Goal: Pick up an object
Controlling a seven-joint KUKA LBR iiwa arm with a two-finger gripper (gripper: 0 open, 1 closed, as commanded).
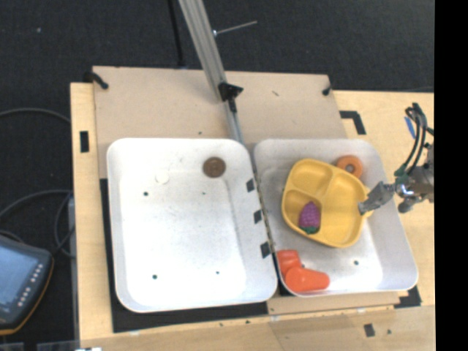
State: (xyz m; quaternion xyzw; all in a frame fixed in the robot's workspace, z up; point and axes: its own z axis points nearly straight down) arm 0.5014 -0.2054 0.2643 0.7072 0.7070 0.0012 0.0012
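Bench (183, 108): two white bins, side by side.
Right bin (391, 258): yellow divided dish (329, 196), purple piece (310, 216) inside.
Gripper (374, 199): at dish's right rim; finger state unreadable.

From my station, the counter (183, 101) reads as matt, unfinished board, pale tan, like wood fibre. Both bins look like smooth white plastic with a dull sheen; the left bin (183, 269) carries fine dark specks and scuffs, the right bin (380, 269) looks greyer at its far end. The yellow divided dish (333, 192) appears as smooth moulded plastic, slightly glossy. The orange piece (301, 275) looks the same, brighter. The slanted rail (201, 31) is bare ribbed metal. The floor (44, 35) shows coarse dark carpet.
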